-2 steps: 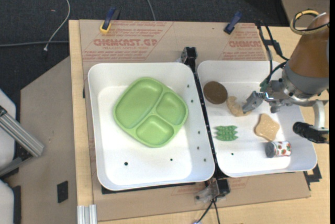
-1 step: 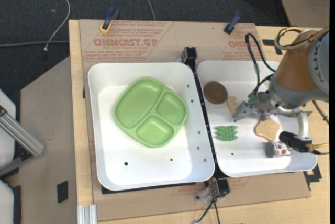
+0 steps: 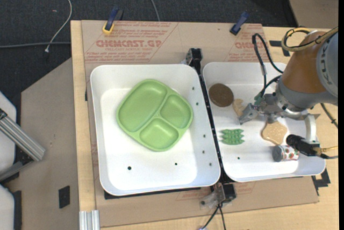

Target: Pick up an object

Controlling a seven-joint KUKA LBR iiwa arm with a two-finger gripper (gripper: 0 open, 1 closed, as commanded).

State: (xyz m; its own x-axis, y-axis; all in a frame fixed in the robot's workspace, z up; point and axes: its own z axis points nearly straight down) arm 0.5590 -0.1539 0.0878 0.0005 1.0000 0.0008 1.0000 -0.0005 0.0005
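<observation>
The right bin holds a round brown cookie, a small tan piece, a green ridged item, a tan toast-shaped slice and a small grey cup with red spots lying on its side. My gripper hangs low over the middle of this bin. It is just right of the tan piece, above the green item and left of the toast slice. The wrist hides what lies directly beneath it. I see nothing held in it.
A green divided plate lies in the left bin. A black ridge separates the two bins. Blue clamps sit on the cardboard at the back. Cables hang near the arm.
</observation>
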